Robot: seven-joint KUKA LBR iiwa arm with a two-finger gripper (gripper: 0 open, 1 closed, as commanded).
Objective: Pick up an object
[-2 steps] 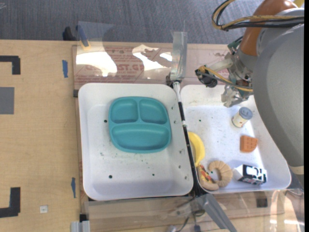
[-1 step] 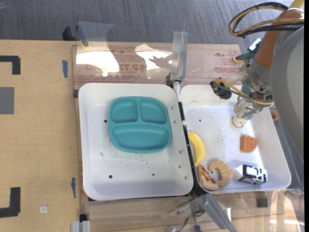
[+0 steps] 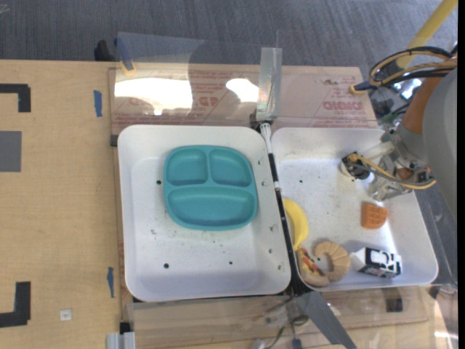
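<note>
Gripper [image 3: 378,184], state indiscernible, poised right of frame just above orange block [image 3: 374,214], presumably targeting it; teal tray [image 3: 211,187] centre-left.

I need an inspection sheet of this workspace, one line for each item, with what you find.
Surface: two white bins side by side, left bin and right bin, on a wooden bench.
Job's things: teal divided plate in left bin; yellow banana, orange block, tan ring toy, black-and-white item in right bin.
Clutter: nothing seen.
Grippers: pincer over right bin, above the orange block.
Cables: yellow and black cables by the arm.
Surroundings: grey carpet.
</note>
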